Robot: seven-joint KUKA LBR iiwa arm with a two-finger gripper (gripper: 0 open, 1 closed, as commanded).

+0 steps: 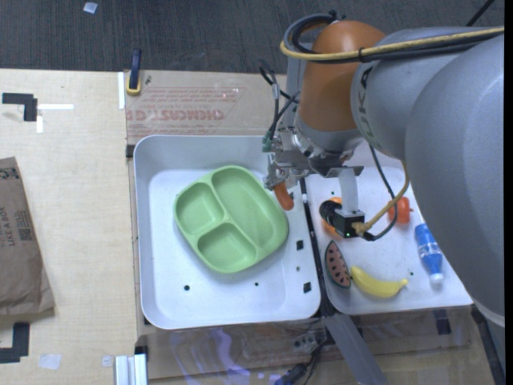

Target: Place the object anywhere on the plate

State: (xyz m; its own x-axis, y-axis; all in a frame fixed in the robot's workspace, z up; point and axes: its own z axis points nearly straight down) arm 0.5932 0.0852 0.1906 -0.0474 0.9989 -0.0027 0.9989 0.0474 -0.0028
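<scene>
As the arm reaches in from the right, a carrot point(284, 198) hangs clamped in the pincer point(280, 185), its orange tip poking out below the fingers. It sits in the air at the upper right rim of the green plate point(228, 219), between the plate and the wall that parts the two bins; whether it is touching the rim cannot be told from this angle. The pincer is clenched on the carrot and points steeply down.

The plate, split into three compartments, lies flat in the middle of the left bin point(148, 239), turned at a slant to the bin's sides.

In the right bin point(385, 251), a slice of watermelon point(337, 265) lies near the front, just beside a banana point(378, 283). A blue bottle point(428, 251) lies toward the right side, and a small orange thing point(400, 208) rests behind it, partly crossed by the robot's cable.

Both bins stand on a pale wooden counter point(72, 175). A sheet of cardboard point(192, 107) with red lettering lies behind the left bin, and a brown paper bag point(20, 239) lies at the counter's far left edge.
</scene>
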